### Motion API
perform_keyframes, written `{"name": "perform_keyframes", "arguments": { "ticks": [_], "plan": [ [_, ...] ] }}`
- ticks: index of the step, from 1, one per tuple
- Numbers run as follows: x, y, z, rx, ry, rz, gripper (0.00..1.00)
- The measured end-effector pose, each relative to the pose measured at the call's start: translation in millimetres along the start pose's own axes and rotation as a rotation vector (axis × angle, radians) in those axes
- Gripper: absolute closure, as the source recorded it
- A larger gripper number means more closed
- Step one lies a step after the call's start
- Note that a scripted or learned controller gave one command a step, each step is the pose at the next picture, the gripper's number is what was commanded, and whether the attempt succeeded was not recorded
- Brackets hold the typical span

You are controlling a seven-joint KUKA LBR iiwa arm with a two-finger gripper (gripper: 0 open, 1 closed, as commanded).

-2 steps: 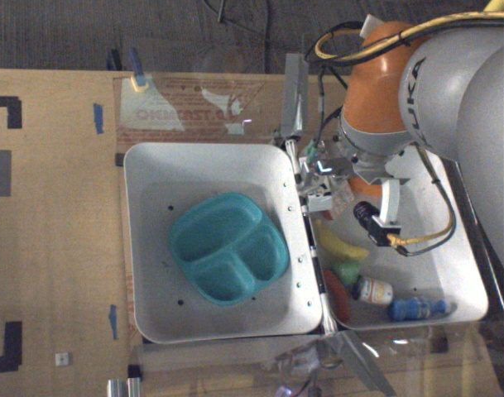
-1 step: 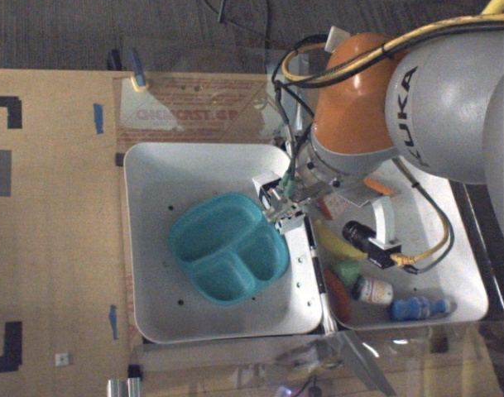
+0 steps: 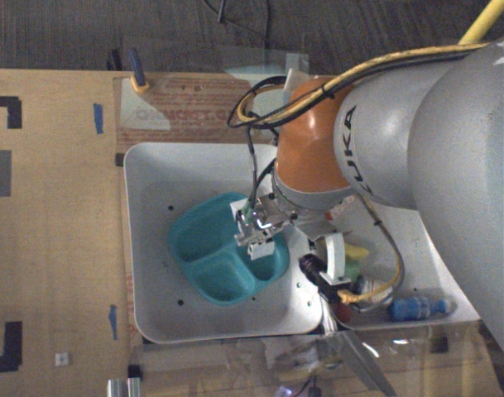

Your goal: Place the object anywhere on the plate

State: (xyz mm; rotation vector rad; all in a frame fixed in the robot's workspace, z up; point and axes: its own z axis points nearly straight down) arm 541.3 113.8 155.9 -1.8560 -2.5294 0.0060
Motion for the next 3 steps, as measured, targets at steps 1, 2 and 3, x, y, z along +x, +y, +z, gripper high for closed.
{"name": "perform_keyframes", "arguments": {
  "ticks": [1,2,3],
  "plan": [
    [-1.2,0.1,-0.3,-0.001,0.0,0.002,0.0],
    [-22.3,-73.2,-142.1,-0.003,-0.001,-0.111,0.0],
    [-24.0,-49.8,-150.2,-0.004,-0.002,-0.08,0.0]
  ]
}}
